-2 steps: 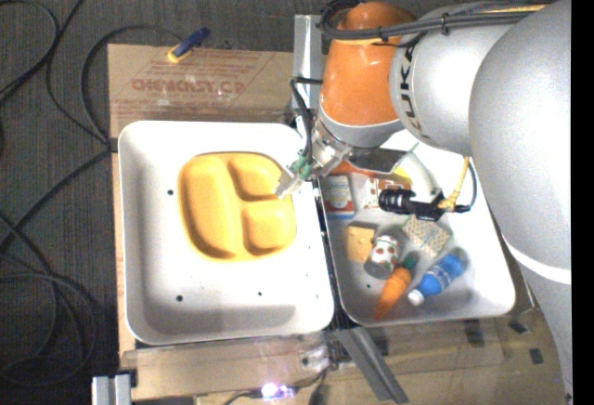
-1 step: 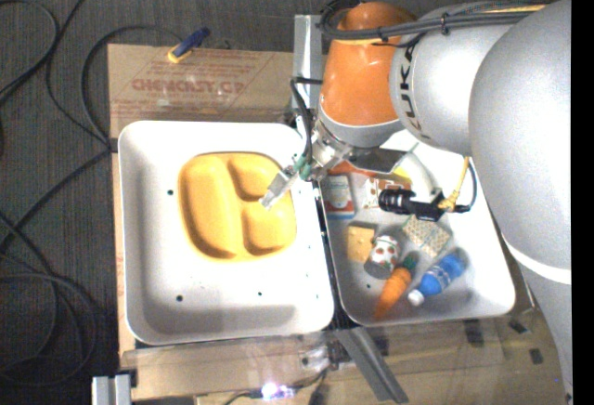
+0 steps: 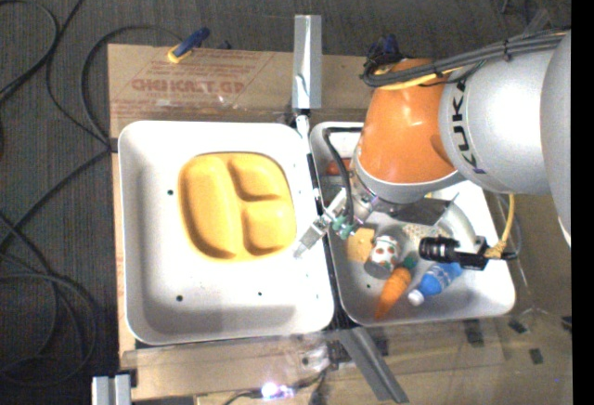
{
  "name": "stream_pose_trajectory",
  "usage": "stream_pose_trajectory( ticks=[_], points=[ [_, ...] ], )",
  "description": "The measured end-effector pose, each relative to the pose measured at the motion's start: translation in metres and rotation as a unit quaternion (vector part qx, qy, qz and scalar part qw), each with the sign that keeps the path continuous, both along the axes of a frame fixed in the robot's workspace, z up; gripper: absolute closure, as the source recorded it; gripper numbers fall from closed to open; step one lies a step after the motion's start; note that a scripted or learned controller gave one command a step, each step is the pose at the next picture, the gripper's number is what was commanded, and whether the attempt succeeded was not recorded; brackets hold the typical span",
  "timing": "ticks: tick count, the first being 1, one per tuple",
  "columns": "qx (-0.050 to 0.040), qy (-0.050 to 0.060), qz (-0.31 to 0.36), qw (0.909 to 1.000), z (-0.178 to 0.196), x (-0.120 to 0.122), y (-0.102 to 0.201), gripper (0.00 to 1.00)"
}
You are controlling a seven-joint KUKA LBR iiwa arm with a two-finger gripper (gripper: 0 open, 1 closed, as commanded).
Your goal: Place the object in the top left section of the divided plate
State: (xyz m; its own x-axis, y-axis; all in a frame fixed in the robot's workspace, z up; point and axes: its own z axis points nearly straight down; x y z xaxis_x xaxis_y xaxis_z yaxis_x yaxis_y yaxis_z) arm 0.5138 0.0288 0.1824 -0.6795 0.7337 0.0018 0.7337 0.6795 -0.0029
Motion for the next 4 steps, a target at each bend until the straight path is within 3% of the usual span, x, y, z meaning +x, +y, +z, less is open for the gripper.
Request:
stream_pose_trajectory(
  ticks=[1, 2, 3, 4],
  points=[
    [0.0014, 0.001, 0.000, 1.0000, 0.008, 0.001, 0.001, 1.00],
    [-0.0007, -0.001, 0.079, 0.9969, 0.000, 0.060, 0.013, 1.00],
    [0.0002, -0.001, 0.153, 0.9883, 0.009, 0.032, 0.060, 1.00],
    [0.0009, 0.000, 0.280, 0.9600, 0.000, -0.030, 0.057, 1.00]
  ],
)
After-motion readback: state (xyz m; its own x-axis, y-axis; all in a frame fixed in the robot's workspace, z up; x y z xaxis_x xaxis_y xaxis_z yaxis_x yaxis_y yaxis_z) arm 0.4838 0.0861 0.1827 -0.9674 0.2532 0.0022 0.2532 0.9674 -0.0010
